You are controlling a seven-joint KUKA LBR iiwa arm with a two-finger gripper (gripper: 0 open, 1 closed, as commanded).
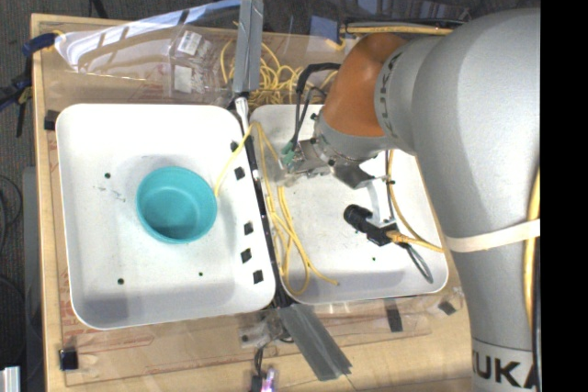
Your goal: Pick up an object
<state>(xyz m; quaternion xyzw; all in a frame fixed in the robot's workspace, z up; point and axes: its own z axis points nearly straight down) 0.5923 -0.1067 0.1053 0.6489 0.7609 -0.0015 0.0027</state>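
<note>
Bowl (176, 204): smooth teal, round, middle of left bin (92, 289).
Right bin (349, 285): shallow white, yellow cables (299, 243) draped inside.
Gripper (296, 162): low at right bin's upper left; cannot tell its grasp, arm (459, 133) hides much.
Bench (184, 349): pale wood, dark carpet behind.

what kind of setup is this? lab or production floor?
Likely a robotics lab grasping rig: two white bins on a wooden bench, a teal bowl as the test object, loose yellow cables and the KUKA arm reaching in.
</note>
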